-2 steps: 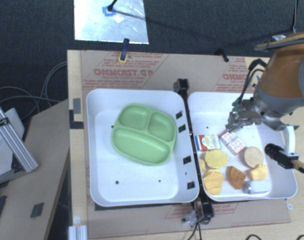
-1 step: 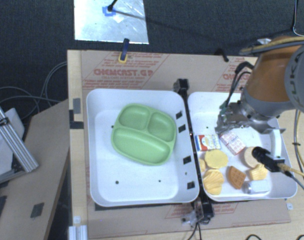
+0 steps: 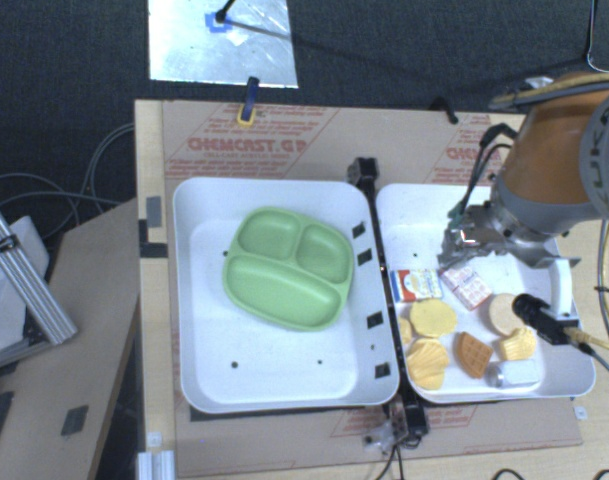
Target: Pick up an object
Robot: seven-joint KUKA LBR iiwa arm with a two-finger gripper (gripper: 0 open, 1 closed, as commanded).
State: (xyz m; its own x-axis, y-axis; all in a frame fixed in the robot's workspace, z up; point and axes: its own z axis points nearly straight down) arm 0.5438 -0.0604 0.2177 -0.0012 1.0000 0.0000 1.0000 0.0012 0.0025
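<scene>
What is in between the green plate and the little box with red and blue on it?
In the camera view, the two bins' touching walls, with black clips along them, lie between the green plate and the red and blue box; otherwise bare white bin floor.

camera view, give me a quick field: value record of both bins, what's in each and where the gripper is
left bin: holds one green divided plate, lying flat near the middle
right bin: holds a cluster of small food items toward the near side
items in right bin: red, white and blue packet, pink patterned packet, yellow round piece, waffle-like brown piece
gripper: over the right bin, just above the pink patterned packet
grasp: cannot tell
</scene>
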